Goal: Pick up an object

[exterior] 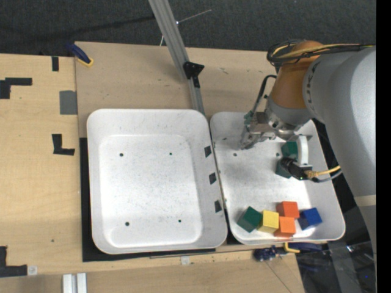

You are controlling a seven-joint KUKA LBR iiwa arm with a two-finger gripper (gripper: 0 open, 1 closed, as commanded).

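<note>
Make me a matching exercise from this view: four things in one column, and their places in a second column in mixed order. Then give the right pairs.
Things:
1. green block
2. blue block
3. gripper
4. left bin

Places:
A. over the far part of the right bin
B. right end of the block cluster
C. left end of the block cluster
D. beside the bin that holds the blocks

Pairs: 1-C, 2-B, 3-A, 4-D

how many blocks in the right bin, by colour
green block: 1
yellow block: 1
orange blocks: 2
blue block: 1
total: 5, clustered at the near end of the right bin
</note>
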